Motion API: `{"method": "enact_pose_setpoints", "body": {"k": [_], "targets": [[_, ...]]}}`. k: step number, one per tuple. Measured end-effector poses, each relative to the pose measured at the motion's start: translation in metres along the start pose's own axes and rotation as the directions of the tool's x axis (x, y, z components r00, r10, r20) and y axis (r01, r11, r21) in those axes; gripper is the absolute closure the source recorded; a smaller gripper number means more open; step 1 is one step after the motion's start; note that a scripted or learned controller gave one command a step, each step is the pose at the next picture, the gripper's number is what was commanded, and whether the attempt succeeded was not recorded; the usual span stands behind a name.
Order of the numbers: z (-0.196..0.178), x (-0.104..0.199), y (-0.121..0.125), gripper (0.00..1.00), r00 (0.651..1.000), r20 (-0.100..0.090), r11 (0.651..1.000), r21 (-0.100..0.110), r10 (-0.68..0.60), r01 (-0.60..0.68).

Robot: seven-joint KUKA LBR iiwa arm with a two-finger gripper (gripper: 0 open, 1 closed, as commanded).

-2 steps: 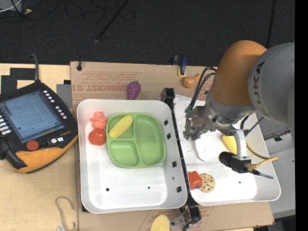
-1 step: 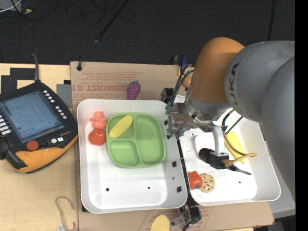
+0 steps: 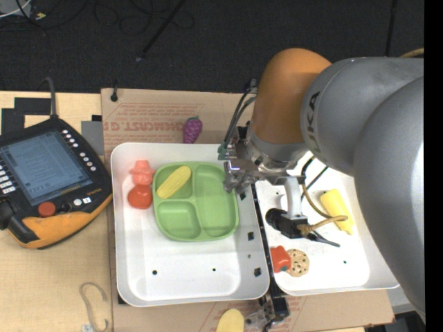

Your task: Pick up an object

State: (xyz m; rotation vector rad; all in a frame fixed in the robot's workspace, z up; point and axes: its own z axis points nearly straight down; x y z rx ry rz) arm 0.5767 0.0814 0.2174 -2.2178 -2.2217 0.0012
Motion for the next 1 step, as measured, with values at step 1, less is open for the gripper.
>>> {"method": "enact_pose_setpoints", "body": {"k": [1], "targets": [[-0.0187,0.0012,-0.0013,1.0,1.0,0.0,1.0,-0.001,0.002,-0.002]]}}
